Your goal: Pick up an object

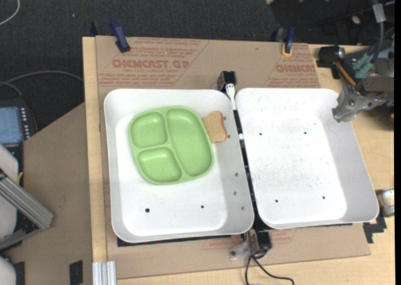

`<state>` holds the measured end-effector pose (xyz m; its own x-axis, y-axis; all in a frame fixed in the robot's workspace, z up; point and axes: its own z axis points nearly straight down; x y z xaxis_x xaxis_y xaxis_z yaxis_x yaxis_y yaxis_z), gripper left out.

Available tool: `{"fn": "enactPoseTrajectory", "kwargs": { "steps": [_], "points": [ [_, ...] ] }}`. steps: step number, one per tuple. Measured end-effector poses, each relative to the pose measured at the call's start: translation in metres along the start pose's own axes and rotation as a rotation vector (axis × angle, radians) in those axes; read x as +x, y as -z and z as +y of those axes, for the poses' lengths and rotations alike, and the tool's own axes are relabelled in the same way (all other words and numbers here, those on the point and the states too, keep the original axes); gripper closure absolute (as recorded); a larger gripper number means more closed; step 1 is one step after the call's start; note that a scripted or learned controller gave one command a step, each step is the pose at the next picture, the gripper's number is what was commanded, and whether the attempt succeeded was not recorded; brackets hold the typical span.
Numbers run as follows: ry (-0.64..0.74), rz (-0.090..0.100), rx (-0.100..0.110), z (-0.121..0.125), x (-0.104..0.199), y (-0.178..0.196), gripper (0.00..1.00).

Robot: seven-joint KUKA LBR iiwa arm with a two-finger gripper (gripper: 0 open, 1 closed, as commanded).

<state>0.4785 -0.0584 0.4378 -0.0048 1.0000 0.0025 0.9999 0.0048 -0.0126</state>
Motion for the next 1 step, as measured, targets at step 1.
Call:
{"fn": "enactPoseTrajectory", "kwargs": {
  "steps": [1],
  "points": [
    [-0.007, -0.002, -0.005, 0.001, -0.0077, -0.0548, 1.0]
  ]
}}
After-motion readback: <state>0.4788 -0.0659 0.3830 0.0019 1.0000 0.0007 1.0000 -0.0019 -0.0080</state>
